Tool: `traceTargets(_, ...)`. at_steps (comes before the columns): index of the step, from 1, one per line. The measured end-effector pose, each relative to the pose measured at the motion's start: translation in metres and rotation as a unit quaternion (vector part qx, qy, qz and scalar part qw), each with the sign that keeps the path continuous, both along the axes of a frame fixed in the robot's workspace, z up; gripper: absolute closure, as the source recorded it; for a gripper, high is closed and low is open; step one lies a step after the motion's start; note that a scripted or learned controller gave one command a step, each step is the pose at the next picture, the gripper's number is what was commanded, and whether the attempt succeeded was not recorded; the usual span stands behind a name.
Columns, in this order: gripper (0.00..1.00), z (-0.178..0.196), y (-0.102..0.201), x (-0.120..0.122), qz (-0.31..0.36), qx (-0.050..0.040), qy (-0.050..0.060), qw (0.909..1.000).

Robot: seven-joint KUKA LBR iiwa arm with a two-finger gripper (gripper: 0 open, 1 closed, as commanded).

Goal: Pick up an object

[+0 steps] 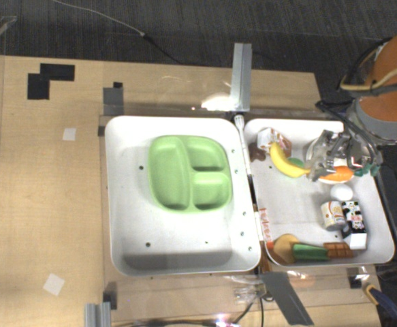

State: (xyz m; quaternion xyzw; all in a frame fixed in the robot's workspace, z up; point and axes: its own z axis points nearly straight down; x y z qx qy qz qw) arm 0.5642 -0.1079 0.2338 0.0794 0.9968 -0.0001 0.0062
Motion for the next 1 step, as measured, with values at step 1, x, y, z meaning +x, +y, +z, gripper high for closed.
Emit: traceTargets(1, 1.00, -0.0239, 0.0279, 0.0799, -0.073, 0.0019, 0.002, 0.9973)
